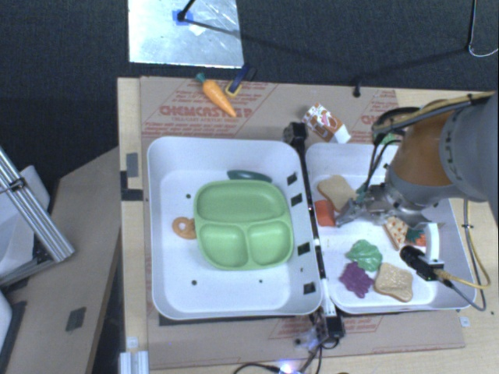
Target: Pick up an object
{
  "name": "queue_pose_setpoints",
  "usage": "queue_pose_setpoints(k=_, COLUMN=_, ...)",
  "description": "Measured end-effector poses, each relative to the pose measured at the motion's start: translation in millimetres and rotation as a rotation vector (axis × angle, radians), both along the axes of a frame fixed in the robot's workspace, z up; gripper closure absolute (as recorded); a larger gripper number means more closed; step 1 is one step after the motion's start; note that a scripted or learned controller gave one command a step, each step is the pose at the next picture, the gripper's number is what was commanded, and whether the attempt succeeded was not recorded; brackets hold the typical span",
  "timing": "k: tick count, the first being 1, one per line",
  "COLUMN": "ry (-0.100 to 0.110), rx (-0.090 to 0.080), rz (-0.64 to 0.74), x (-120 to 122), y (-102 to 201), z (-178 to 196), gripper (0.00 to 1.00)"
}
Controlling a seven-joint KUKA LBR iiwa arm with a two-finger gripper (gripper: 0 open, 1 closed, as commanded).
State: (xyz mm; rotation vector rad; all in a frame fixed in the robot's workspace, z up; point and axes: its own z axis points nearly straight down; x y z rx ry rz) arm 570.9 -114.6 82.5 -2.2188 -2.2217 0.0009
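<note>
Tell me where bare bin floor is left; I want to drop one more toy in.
Left bin: open floor along the front, below the green tray, and behind it. Right bin: crowded with the hand, bread slice, purple piece and green piece.

A divided tray (240,223) sits mid-left bin (168,287), a pretzel (185,227) at its left. The right bin (460,283) holds toast (394,282), grapes (356,280) and lettuce (364,254) near its front edge. A carrot (218,97) lies by the desk's (132,123) rear edge.

glossy plastic tray (234,201) (green) — white plastic bins (168,232)
</note>
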Motion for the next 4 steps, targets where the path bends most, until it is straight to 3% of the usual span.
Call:
queue_pose_setpoints(k=1, ry=-0.005, rx=-0.001, rz=-0.001, x=1.2, y=-0.8, z=12.6, gripper=1.0)
queue_pose_setpoints(k=2, ry=-0.008, rx=-0.002, rz=0.001, x=0.3, y=-4.9, z=76.0, gripper=1.0)
queue_pose_setpoints(k=4, ry=-0.006, rx=-0.001, rz=0.003, x=4.6, y=-7.6, z=143.3, gripper=1.0)
